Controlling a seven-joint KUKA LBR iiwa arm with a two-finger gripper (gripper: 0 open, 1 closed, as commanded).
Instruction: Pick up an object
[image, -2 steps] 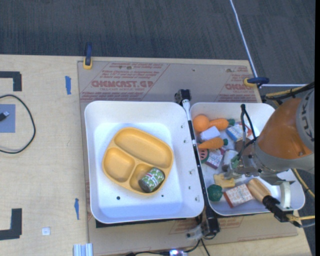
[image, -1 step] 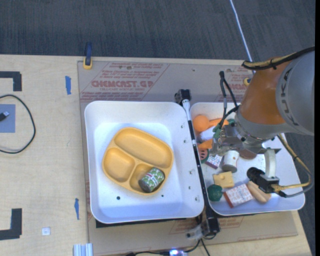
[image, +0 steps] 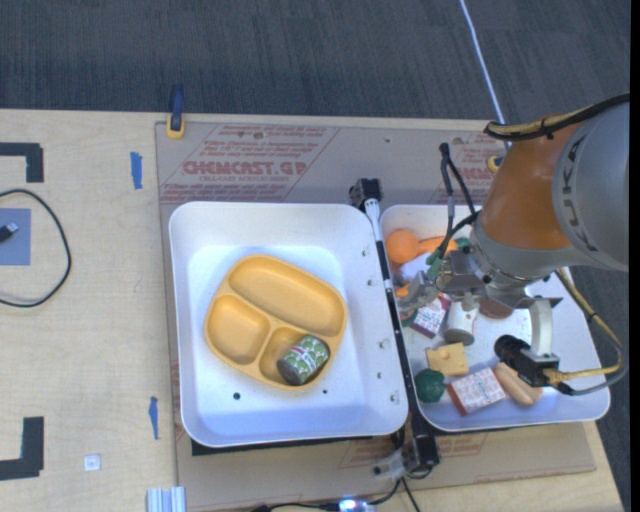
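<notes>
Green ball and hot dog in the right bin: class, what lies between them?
In the camera view, a red-and-white box lies between the green ball and the hot dog, near the right bin's front edge.

Small toy foods (image: 470, 375) scattered in right bin (image: 592, 402); green-labelled can (image: 302, 360) on yellow tray (image: 272, 315).

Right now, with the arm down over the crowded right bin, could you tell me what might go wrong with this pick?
The right bin is crowded: the red-and-white packet, yellow block and green ball lie close together, so the gripper may nudge neighbours or close on two things. The wrist hides what is beneath it, so a miss could pass unnoticed.
</notes>
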